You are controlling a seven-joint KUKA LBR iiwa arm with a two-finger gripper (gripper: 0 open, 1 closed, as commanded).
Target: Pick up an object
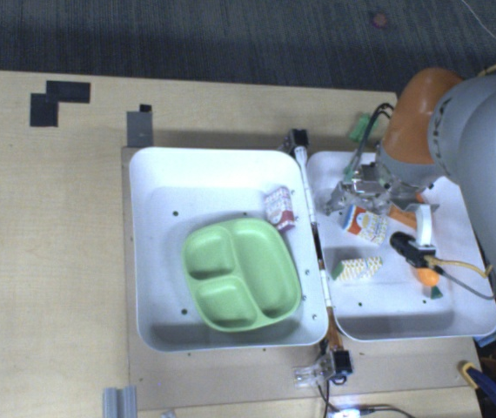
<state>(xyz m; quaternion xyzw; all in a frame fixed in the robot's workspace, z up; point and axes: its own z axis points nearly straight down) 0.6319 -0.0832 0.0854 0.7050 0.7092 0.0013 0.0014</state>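
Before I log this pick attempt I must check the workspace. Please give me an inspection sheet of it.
Surface: pale wooden bench; two white bins side by side, left bin and right bin.
Job's things: right bin holds orange-and-white packet, pale knobbly piece, small orange piece; left bin holds green divided plate, red-and-white packet.
Clutter: nothing seen.
Gripper: over the right bin, at the orange-and-white packet; hold cannot be told.
Cables: thin cable on the dark carpet; wires at bench's front edge.
Surroundings: dark carpet; black tape marks on bench.
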